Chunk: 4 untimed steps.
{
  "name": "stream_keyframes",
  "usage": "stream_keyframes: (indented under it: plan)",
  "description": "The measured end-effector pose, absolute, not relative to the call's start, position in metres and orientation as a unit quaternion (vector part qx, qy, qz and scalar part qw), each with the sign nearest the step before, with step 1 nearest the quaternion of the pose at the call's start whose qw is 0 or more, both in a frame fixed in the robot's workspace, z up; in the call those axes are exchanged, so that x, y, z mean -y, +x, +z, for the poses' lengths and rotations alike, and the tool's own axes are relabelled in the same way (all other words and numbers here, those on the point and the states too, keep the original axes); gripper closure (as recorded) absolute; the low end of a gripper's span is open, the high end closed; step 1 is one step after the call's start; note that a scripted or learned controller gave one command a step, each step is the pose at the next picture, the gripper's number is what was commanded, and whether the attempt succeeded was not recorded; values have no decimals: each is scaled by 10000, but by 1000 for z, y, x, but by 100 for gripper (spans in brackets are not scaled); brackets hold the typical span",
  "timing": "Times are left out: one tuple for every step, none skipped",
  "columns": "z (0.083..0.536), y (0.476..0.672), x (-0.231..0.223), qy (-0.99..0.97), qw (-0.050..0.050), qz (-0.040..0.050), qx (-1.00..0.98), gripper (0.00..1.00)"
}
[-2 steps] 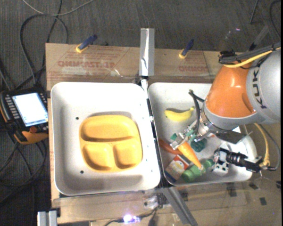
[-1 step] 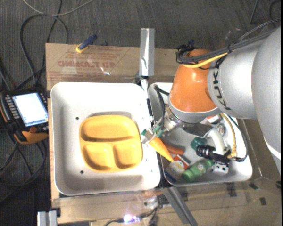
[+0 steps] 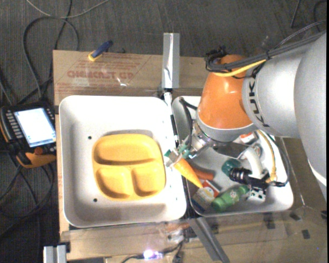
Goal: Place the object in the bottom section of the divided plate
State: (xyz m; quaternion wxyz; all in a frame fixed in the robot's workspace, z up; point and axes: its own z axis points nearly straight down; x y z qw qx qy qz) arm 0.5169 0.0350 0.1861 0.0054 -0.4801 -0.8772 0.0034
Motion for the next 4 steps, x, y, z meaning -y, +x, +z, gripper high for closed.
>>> stream_keyframes:
  plan:
    - [180,582,-85,-4583,20,26,8888,100]
    - [181,582,-85,-4586,16,29,8886,0]
    - [188,590,-99,-5116,18,26,8592,0]
    - [179,576,-104,-5964,23,31,8027,0]
